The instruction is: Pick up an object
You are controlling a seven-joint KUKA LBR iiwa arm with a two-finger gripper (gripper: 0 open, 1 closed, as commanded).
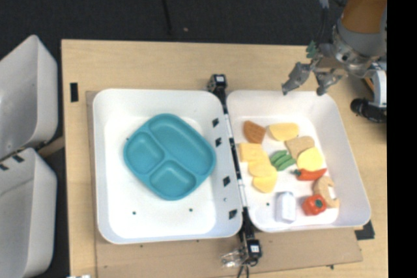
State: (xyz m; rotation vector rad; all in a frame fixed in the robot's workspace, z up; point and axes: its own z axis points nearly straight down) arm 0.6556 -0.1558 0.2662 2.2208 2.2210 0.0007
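A: Where is the claw [306, 81] positioned?

B: The claw is held above the far edge of the right bin [348, 140], near its upper right corner. Its two fingers are seen spread apart, with nothing between them. The arm [361, 16] is located at the right of the counter [78, 68].

A: Where are the objects to be picked?

B: All are grouped in the right bin. A brown piece [255, 132] is located nearest the claw. Yellow pieces [258, 168] are stacked along the hinge side, a green piece [281, 159] is placed at the centre, a red piece [313, 205] and a white piece [285, 206] are placed at the near edge. Exact identities cannot be confirmed; toy food is probable.

A: What is held in the left bin [111, 205]?

B: A blue tray [169, 156] is laid flat at its centre, apparently kept apart from the pick items.

A: What is required next?

B: No object has been grasped. A descent onto a single piece is judged necessary; close packing may cause neighbours to be caught.
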